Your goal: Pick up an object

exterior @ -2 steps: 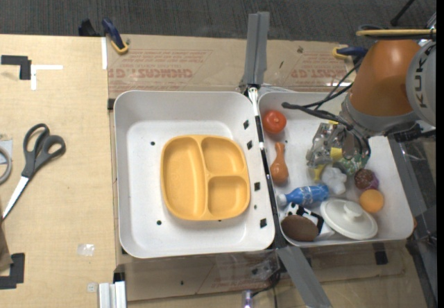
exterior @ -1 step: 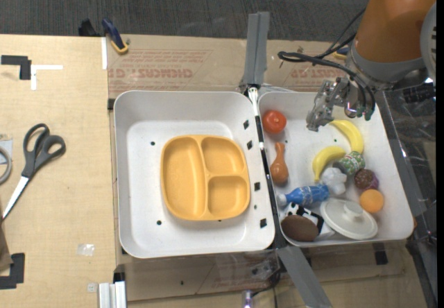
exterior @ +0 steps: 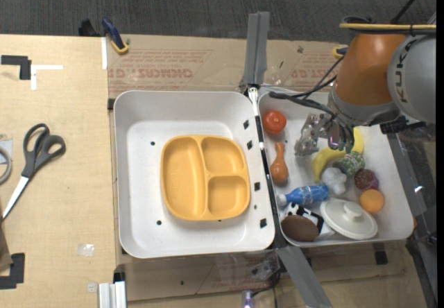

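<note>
banana (exterior: pixel 326 159) lying diagonally, upper right to lower left — jaws (exterior: pixel 320 134) state unclear

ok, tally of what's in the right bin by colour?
Red/maroon: 2, tomato, dark red fruit
Orange/tan: 2, orange ball, wooden pin
Yellow: 1, banana
Blue: 1, blue toy
White: 1, white lid
Brown: 1, brown oval
Total: 8 clear items; small bits beside the gripper are unclear.

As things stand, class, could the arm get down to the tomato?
Probably yes. The tomato lies apart near the right bin's top-left corner, nothing over it, and the gripper hangs just beside it.
</note>
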{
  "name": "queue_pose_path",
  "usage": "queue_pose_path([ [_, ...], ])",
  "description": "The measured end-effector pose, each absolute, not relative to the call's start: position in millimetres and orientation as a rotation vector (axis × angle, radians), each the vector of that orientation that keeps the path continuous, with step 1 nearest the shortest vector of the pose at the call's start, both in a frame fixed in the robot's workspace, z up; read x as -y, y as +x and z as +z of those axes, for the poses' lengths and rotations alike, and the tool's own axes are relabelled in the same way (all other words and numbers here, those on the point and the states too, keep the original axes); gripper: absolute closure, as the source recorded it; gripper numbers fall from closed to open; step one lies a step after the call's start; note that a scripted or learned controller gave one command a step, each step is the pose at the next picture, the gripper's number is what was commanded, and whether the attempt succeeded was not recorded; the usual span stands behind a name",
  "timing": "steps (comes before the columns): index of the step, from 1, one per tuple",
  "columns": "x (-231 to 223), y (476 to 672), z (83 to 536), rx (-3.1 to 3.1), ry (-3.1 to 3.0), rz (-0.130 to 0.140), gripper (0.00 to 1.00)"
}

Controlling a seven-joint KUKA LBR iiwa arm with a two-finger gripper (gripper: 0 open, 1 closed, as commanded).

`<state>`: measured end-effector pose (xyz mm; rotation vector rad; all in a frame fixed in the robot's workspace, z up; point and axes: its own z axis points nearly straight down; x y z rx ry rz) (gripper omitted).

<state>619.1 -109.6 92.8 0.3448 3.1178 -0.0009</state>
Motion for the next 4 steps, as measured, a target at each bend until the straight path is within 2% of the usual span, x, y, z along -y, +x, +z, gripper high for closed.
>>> queue_pose_path([
  [1,82,624.1,242,-3.129,0.225,-0.001,1.00],
  [2,142,569.8,92,-3.126,0.289,0.000,1.00],
  [3,153,632.7,239,-3.132,0.154,-0.001,1.00],
  [4,132,635.0,93,-3.134,-0.139,0.000,1.00],
])
